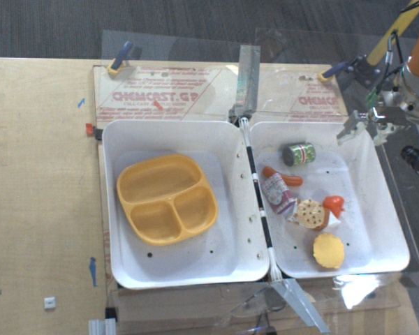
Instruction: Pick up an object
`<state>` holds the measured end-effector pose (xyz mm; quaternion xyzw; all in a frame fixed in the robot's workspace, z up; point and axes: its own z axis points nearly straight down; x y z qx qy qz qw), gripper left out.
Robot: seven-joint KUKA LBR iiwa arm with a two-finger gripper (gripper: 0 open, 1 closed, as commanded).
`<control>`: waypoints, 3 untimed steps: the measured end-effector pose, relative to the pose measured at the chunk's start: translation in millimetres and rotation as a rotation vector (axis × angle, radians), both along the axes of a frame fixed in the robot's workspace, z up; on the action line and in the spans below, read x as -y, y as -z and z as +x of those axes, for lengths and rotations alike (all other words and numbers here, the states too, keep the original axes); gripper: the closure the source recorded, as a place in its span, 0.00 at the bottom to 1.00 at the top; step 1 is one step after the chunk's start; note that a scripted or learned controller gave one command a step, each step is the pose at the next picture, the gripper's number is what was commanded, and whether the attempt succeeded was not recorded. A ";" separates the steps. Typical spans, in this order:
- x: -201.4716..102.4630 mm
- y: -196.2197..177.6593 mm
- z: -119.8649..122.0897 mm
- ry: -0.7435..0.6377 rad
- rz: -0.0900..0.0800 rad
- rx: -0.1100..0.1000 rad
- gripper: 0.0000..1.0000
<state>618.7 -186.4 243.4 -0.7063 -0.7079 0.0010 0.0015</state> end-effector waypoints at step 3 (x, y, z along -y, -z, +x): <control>-42.7 146.6 -124.2 -0.021 -0.005 0.015 1.00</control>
